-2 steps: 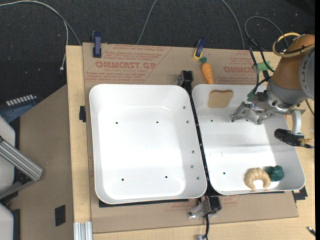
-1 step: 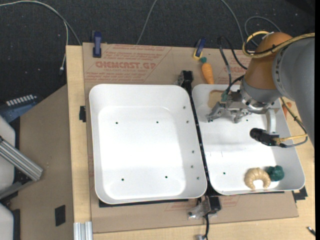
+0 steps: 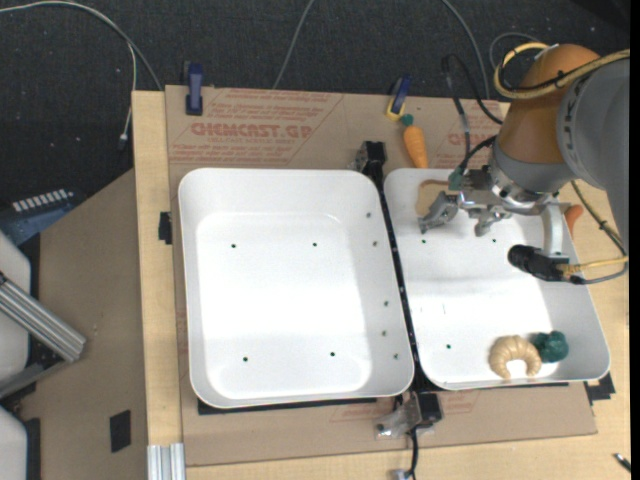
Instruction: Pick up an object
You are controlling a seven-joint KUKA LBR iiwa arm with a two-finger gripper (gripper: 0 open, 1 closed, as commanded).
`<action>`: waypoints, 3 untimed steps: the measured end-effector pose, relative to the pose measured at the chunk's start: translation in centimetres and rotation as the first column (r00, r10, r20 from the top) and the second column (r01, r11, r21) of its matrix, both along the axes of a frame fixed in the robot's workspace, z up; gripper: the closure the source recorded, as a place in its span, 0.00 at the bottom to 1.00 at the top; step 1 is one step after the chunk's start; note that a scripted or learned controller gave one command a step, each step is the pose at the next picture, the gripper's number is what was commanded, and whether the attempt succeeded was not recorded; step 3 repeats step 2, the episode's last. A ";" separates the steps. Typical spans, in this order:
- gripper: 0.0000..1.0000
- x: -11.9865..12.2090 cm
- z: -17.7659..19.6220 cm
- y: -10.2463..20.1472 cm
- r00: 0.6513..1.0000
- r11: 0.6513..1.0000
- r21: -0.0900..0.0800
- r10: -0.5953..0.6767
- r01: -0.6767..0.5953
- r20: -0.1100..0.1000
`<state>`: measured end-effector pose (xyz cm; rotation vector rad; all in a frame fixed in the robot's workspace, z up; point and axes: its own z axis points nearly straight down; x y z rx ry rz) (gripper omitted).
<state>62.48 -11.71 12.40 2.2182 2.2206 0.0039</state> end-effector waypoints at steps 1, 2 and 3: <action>0.00 2.2 -4.1 -1.1 1.000 1.000 0.000 -0.001 0.001 -0.006; 0.00 2.8 -3.4 -0.8 1.000 1.000 0.000 -0.001 0.001 -0.003; 0.00 2.8 -3.4 -0.8 1.000 1.000 0.000 -0.001 0.001 -0.003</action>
